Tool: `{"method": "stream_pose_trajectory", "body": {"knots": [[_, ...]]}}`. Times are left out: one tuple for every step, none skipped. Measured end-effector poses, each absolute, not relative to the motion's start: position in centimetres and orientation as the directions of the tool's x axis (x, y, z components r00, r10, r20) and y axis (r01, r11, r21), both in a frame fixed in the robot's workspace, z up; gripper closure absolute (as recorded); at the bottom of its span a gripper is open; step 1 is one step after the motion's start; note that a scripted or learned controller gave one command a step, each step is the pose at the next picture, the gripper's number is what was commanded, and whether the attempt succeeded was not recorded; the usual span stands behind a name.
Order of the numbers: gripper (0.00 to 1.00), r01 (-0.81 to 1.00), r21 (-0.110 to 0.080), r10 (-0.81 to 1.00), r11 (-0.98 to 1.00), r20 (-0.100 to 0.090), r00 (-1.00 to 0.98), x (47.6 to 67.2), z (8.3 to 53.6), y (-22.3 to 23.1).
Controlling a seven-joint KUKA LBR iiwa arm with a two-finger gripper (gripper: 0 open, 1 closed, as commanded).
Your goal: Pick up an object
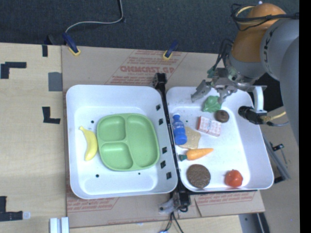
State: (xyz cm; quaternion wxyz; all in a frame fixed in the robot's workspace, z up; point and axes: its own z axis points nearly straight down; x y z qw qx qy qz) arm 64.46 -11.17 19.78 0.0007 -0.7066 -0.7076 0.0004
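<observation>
My gripper (pixel 212 93) hangs over the back of the right bin (pixel 252 144), open, its two grey fingers spread apart. Just below and between the fingertips lies a small green leafy item (pixel 211 104) on the bin floor; nothing is held. A small brown round piece (pixel 222 115) sits right of it, and a pink-and-white box (pixel 209 125) lies in front. A blue bottle (pixel 179 130) lies by the bin's left wall beside a tan cracker (pixel 193 139). Nearer the front are an orange carrot (pixel 199 153), a brown round patty (pixel 198 175) and a red tomato (pixel 233 178).
The left bin (pixel 77 106) holds a green divided plate (pixel 129 141) and a yellow banana (pixel 90 142) to its left. A black divider clamp (pixel 160 79) sits between the bins at the back. The arm's orange and grey body (pixel 262 38) looms over the back right.
</observation>
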Motion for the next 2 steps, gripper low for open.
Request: {"method": "stream_pose_trajectory", "body": {"knots": [[0.0,1.0,0.002,1.0,0.0,-0.002,0.0,63.2,8.7,-15.3],[0.0,1.0,0.003,1.0,0.002,-0.001,-0.002,66.9,8.6,-12.8]]}}
